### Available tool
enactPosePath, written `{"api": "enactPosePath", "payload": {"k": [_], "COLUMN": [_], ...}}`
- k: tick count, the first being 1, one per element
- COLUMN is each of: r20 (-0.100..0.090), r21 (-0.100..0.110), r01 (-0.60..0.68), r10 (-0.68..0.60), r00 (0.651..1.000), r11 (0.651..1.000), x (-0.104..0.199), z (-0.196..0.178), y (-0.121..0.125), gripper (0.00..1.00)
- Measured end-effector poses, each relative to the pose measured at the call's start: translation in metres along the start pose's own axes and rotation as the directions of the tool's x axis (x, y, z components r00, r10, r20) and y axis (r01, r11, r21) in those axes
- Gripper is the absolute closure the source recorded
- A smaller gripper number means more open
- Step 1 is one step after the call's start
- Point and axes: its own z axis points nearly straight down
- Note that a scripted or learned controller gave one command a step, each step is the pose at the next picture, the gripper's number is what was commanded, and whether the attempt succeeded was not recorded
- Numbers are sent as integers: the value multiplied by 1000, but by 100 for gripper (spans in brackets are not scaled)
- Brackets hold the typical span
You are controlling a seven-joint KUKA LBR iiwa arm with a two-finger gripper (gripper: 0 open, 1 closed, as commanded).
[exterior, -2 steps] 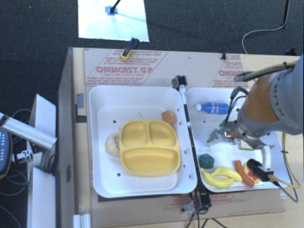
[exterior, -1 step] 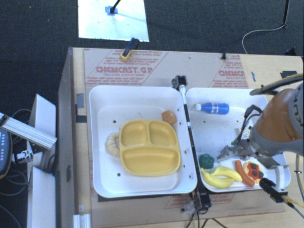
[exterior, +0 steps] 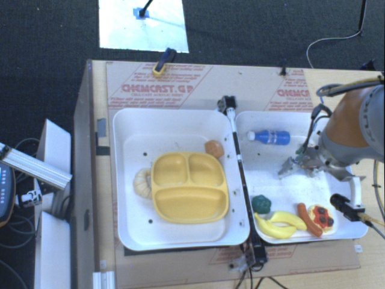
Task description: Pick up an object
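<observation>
- Arm [exterior: 355, 125]: grey with orange band, reaching in from the right, bent low over the right bin; placed so as to work among that bin's loose items.
- Pincer [exterior: 290, 166]: down over bare floor of the right bin [exterior: 271, 182], roughly mid-bin; nothing visible between its fingers; whether apart or together cannot be told at this size.
- Water bottle [exterior: 270, 137]: clear blue with white cap, lying on its side near the far wall of the right bin, just beyond the pincer; nearest candidate for a pick, likely to roll if nudged.
- Green toy [exterior: 261, 203]: small, dark, near the divider in the right bin, beside the banana.
- Banana [exterior: 280, 224]: yellow toy, flat against the near wall; awkward to grip there, judged by the closeness of the rim.
- Sausage [exterior: 308, 219]: red-orange toy, slanted between banana and pizza slice.
- Pizza slice [exterior: 322, 217]: flat, in the near right corner; low profile, poor purchase for fingers.
- Left bin [exterior: 129, 161]: holding a yellow divided tray [exterior: 189, 185], upright, central.
- Orange-brown lump [exterior: 213, 148]: touching the tray's far right corner.
- Pale ribbed item [exterior: 142, 182]: tucked partly under the tray's left edge.
- Desk [exterior: 180, 83]: brown printed sheet under both bins.
- Task status: no object lifted yet.
</observation>
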Motion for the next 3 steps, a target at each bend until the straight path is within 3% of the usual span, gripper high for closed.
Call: {"api": "enactPosePath", "payload": {"k": [1, 2, 3], "r20": [-4, -1, -10], "r21": [25, 3, 49], "r01": [2, -1, 5], "r10": [-2, 1, -4], "r00": [1000, 1000, 1000], "r11": [1000, 1000, 999], "x": [11, 19, 26], "z": [4, 1, 7], "y": [92, 31, 101], "gripper": [0, 0, 0]}}
